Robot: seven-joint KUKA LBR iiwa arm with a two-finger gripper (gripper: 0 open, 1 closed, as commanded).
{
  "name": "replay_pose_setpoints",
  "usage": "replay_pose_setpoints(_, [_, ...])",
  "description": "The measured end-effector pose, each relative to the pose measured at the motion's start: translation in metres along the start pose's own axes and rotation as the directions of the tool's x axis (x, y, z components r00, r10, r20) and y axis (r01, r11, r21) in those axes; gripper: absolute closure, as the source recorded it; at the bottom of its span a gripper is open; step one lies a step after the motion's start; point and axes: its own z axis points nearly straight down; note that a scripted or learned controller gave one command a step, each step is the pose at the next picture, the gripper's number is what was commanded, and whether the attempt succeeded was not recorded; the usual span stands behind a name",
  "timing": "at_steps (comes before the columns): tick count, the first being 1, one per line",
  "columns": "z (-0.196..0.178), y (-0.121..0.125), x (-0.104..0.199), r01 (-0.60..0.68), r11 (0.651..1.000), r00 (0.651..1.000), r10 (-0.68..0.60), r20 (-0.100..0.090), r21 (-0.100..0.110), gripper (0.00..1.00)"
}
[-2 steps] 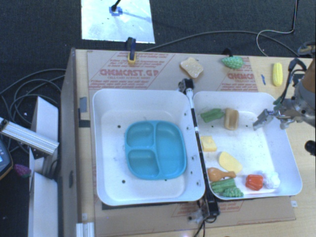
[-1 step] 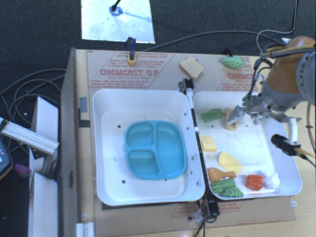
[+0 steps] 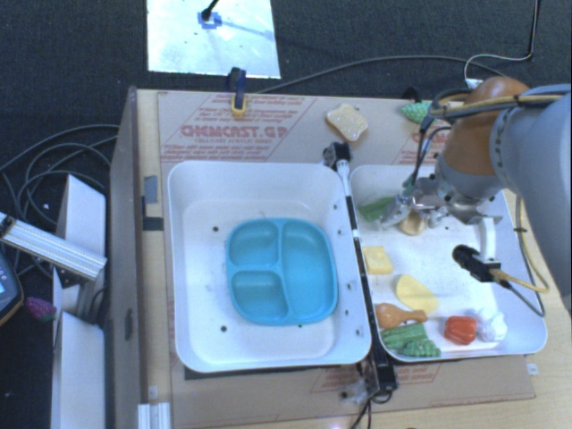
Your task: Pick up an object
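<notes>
My gripper (image 3: 405, 211) is low in the far-left part of the right bin (image 3: 527, 329). It sits between a green leafy piece (image 3: 374, 209) on its left and a small tan piece (image 3: 412, 226) just below it. Whether either piece is gripped is not visible. Further toward the front lie a yellow cheese block (image 3: 378, 260), a pale yellow slice (image 3: 416, 293), an orange drumstick (image 3: 398, 315), green pods (image 3: 412, 340), a red pepper (image 3: 460, 329) and a white lump (image 3: 491, 326).
The left bin (image 3: 197, 204) holds a blue divided plate (image 3: 281, 271). Behind the bins, a bread slice (image 3: 347, 121) and a green toy (image 3: 416, 111) rest on the cardboard. The arm's grey body (image 3: 527, 150) and cables hang over the right bin's far right side.
</notes>
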Motion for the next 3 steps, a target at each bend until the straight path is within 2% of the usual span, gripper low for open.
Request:
replay_pose_setpoints(1, [0.005, 0.038, -0.004, 0.002, 1.0, 1.0, -0.002, 0.0, 0.016, 0.0])
replay_pose_setpoints(2, [-0.005, 0.039, -0.003, 0.004, 1.0, 1.0, -0.004, 0.0, 0.012, 1.0])
replay_pose_setpoints(3, [-0.005, 0.039, -0.003, 0.005, 1.0, 1.0, -0.005, 0.001, 0.009, 0.0])
